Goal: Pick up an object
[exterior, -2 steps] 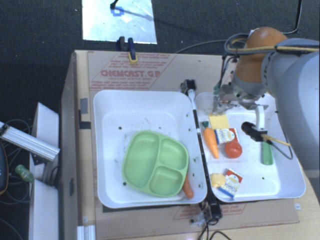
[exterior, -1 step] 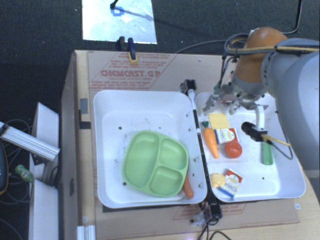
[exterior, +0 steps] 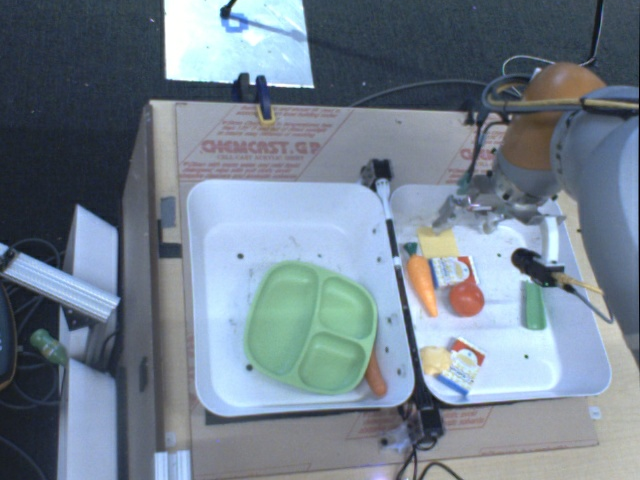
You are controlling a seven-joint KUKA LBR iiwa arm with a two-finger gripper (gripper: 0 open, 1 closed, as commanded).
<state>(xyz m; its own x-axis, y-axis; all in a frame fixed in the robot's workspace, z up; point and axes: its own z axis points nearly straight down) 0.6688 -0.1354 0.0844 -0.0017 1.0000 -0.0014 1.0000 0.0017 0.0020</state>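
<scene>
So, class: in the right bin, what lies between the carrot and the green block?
In the camera view, a small printed carton and a tomato lie between the carrot and the green block.

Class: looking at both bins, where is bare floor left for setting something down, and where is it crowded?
Free: left bin floor above the green plate; right bin's near-right corner. Crowded: around the carrot, tomato and packets.

Single fixed camera, mounted above the bench (exterior: 300,133), looking down at a slant from moderate distance; both white bins (exterior: 215,298) lie side by side in frame, the arm (exterior: 590,138) entering from the right.
</scene>
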